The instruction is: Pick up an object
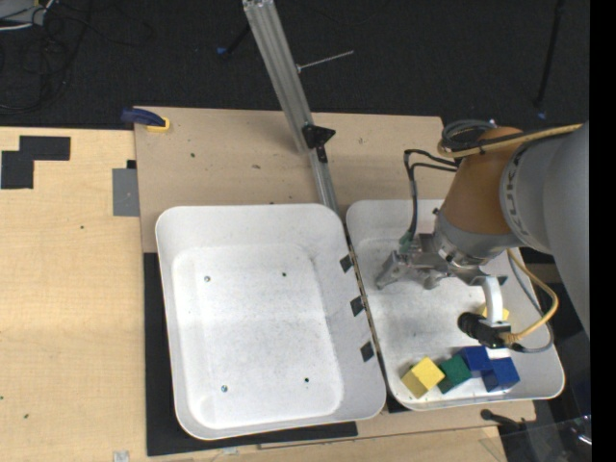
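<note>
Camera view: blocks point(462, 370) near-right of tool point(409, 263), apart.

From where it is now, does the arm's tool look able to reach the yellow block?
Probably yes. The tool hangs over the right bin, and the yellow block lies in that bin's near corner with bare floor between them. A green block touches its right side.

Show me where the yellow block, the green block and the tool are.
yellow block point(421, 377): camera view, on its top face, right bin's near edge.
green block point(454, 370): camera view, on its visible top, between yellow and blue.
tool point(402, 268): camera view, midway between its fingertips, above the right bin.
</note>
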Available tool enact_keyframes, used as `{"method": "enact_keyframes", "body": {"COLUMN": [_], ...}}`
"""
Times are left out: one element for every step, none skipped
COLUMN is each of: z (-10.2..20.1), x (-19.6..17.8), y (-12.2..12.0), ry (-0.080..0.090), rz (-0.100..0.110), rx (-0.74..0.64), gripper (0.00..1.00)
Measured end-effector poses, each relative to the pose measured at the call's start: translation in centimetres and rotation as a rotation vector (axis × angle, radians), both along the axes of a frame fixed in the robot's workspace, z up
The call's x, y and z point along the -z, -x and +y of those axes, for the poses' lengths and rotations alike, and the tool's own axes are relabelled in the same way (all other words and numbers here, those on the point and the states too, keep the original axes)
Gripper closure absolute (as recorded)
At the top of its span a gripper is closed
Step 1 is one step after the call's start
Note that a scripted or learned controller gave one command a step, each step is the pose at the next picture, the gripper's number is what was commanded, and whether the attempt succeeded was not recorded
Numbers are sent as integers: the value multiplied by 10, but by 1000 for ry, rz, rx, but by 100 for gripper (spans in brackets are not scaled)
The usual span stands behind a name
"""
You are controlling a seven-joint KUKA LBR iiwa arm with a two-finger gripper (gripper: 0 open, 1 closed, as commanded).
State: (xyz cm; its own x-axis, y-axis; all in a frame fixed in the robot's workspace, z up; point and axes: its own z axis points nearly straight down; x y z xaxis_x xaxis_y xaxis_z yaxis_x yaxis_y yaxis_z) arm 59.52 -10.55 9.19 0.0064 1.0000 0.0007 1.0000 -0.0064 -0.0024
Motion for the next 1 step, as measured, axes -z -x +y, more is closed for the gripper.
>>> {"method": "enact_keyframes", "body": {"z": [-2], "x": [-10], "y": [1], "ry": [-1], "rz": [1], "rx": [8], "gripper": [100]}}
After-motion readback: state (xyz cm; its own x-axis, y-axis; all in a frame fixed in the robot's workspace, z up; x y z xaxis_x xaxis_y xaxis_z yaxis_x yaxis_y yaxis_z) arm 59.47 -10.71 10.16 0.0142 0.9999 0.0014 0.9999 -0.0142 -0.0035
